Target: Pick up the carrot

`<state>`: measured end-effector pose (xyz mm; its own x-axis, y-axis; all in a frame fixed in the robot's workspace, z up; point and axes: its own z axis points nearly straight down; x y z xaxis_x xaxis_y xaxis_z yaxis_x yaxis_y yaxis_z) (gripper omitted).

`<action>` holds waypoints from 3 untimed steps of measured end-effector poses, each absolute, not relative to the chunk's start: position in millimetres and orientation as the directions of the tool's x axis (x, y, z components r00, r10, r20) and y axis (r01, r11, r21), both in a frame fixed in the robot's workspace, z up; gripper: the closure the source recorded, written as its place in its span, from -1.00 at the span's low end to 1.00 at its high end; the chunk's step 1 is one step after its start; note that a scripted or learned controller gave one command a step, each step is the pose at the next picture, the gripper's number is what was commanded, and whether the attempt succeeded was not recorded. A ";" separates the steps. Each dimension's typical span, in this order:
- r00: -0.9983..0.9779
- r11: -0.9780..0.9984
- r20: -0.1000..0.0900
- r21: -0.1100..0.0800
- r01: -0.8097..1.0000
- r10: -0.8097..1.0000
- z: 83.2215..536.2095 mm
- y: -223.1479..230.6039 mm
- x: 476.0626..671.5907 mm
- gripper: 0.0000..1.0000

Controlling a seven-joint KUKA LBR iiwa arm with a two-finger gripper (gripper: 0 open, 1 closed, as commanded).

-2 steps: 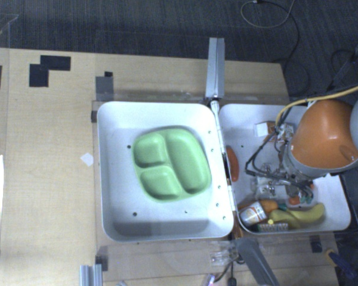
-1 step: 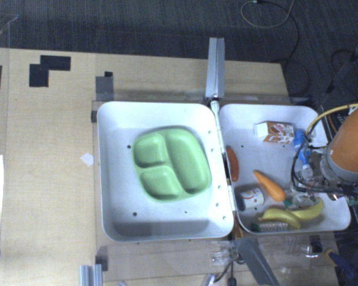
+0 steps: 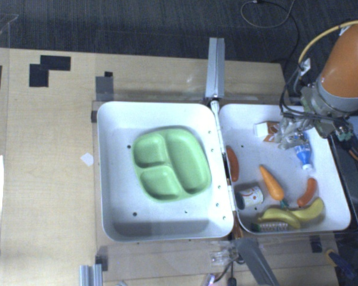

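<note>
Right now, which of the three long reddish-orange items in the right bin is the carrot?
The carrot is the bright orange tapered one mid-bin. The sausage by the divider and the sausage above the banana are redder, blunt-ended.

Two white bins side by side on bench. Left bin point(image 3: 107, 177) holds green three-compartment plate point(image 3: 170, 162), upright, near centre. Right bin point(image 3: 340, 210) holds carrot point(image 3: 272, 183), lying at slant mid-bin; sausage point(image 3: 232, 163) beside left wall; second sausage point(image 3: 308, 190) right of carrot; banana point(image 3: 292, 214) along near wall; small can point(image 3: 249, 195) just left of carrot; blue-white tube point(image 3: 303, 154). Gripper point(image 3: 290, 137) over bin's far part, apart from carrot.
</note>
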<state>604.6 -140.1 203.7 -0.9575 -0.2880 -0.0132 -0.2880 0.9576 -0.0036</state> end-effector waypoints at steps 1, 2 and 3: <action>-0.958 0.958 -0.012 -0.003 -0.287 -0.287 203.4 -140.7 604.3 -1.00; -0.974 0.974 -0.020 -0.007 -0.227 -0.227 115.5 -145.8 590.9 -1.00; -0.959 0.959 -0.035 -0.016 -0.282 -0.282 104.8 -147.8 564.4 -1.00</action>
<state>564.4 -147.8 104.8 -0.9587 -0.2823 -0.0346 -0.2819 0.9593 -0.0163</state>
